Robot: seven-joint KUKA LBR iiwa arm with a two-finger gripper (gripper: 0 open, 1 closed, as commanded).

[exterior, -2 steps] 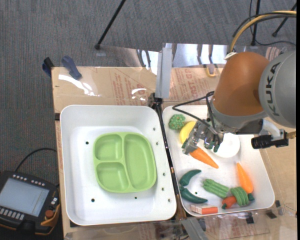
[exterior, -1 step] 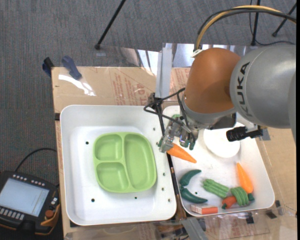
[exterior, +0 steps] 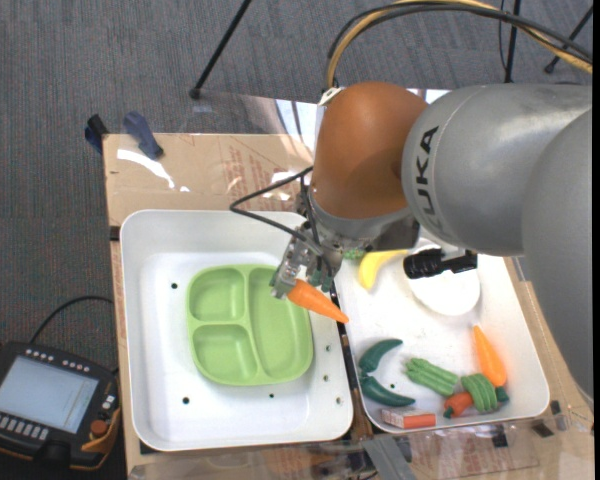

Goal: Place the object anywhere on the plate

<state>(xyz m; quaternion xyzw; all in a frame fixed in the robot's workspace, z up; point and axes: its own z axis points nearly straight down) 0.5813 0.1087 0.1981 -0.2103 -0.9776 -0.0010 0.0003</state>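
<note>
Now: gripper (exterior: pixel 298 273) is gripping carrot (exterior: pixel 316 300) | hovering over plate (exterior: pixel 248 326) right edge | pickup done | release remaining.

right bin (exterior: pixel 510 313): banana (exterior: pixel 378 265), white disc (exterior: pixel 448 293), small carrot (exterior: pixel 490 356), dark green pepper (exterior: pixel 380 370), green veg (exterior: pixel 432 375) | left bin (exterior: pixel 145 268) | pendant (exterior: pixel 45 398) on floor, lower left

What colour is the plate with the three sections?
The plate is light green, seen clearly in the camera view, sitting in the left white bin.
</note>
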